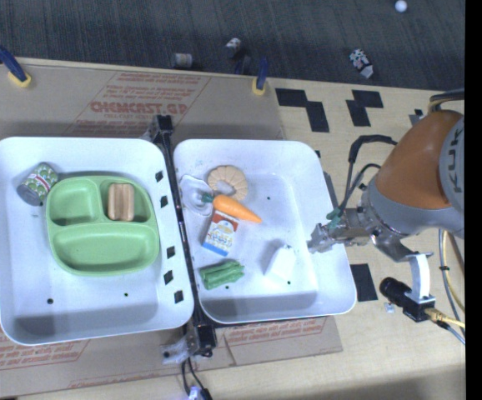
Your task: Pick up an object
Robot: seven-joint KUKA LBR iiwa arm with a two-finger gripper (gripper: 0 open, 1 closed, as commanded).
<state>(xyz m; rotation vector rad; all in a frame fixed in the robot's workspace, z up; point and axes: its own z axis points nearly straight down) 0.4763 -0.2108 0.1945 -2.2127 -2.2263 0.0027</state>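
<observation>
The right bin [324, 192] holds an orange carrot [238, 209], a round tan cookie [227, 178], a small blue and white carton [220, 232], a green pod-shaped piece [221, 273], a white block [280, 261] and a clear plastic piece [196, 193]. My gripper [323, 237] hovers at the bin's right rim, to the right of the white block, with nothing seen between its fingers. The left bin [7, 223] contains a green divided tray [99, 223] with a tan block [121, 202] in one compartment, and a small can [37, 182] beside it.
The arm's grey body and orange band [420, 169] lie right of the bins over the cardboard bench. A black divider clip strip [174, 223] runs between the bins. Blue clamps [12, 67] hold the cardboard's far edge.
</observation>
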